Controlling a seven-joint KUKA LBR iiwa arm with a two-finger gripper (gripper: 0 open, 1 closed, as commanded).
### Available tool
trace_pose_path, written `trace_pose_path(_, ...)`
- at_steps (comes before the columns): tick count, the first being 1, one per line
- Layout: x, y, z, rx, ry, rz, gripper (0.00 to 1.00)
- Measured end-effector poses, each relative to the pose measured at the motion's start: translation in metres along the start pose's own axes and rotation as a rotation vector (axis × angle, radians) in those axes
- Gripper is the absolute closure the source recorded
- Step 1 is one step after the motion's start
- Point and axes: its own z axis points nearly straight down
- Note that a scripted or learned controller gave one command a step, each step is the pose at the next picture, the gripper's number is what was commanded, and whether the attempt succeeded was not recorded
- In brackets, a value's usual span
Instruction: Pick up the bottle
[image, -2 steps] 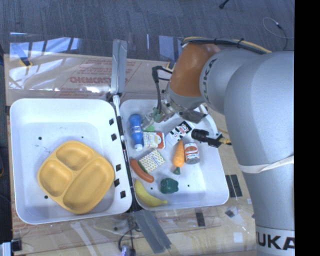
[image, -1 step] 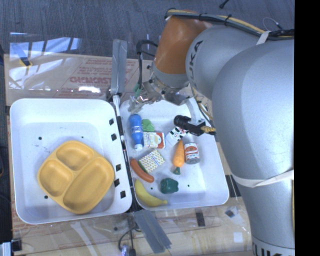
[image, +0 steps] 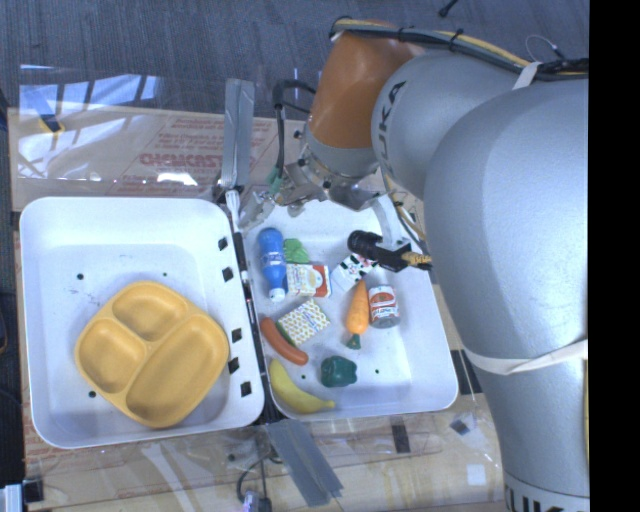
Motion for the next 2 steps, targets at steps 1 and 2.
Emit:
trace_pose_path(1,0.0132,-0.0664,0.001,0.002,0.001,-0.08,0.0)
trace_pose_path(2,0.0128,-0.0666,0.001,0.002,0.001,-0.079,0.0)
